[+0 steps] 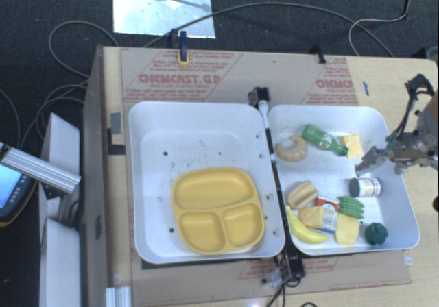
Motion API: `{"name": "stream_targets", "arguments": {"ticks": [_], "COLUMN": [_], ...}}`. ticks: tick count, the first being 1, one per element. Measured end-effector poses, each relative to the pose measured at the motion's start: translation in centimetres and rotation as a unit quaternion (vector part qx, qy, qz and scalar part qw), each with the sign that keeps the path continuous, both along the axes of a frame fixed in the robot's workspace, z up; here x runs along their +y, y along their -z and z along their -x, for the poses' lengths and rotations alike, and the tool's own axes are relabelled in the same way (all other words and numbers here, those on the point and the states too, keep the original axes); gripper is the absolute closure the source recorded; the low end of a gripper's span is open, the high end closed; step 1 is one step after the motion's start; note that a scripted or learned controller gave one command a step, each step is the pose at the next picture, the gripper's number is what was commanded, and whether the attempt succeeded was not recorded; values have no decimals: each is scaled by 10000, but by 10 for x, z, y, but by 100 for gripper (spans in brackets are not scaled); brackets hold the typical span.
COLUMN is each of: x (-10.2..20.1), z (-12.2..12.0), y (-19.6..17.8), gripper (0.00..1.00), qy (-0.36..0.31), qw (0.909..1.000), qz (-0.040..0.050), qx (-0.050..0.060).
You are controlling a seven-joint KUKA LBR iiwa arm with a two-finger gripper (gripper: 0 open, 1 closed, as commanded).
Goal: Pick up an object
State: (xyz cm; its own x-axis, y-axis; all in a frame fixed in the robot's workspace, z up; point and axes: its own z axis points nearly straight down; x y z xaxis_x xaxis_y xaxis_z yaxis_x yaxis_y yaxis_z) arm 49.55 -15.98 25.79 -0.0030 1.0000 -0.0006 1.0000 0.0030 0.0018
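The right bin holds several toy foods: a green bottle, a tan croissant, a yellow cheese block, a small white can lying on its side, a bread roll, a banana, a green bean pod and a dark green ball. My gripper hangs over this bin's right side, just above the can and right of the cheese. Its fingers are spread open with nothing between them.
The left bin carries a yellow three-compartment plate at its front. A black divider rail runs between the bins. Cables lie on the dark floor behind the bench, and grey equipment stands at the far left.
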Motion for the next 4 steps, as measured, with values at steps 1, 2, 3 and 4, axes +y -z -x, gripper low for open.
{"name": "stream_targets", "arguments": {"ticks": [1,2,3,4], "x": [32,26,26,92], "z": [-58,-171,-170,-122], "y": [155,171,161,72], "gripper": [0,0,100,100], "qy": [-2,22,6,-14], "qw": [10000,9999,9999,10000], "qz": [-11,-28,-29,-6], "qx": [32,115,147,-17]}}
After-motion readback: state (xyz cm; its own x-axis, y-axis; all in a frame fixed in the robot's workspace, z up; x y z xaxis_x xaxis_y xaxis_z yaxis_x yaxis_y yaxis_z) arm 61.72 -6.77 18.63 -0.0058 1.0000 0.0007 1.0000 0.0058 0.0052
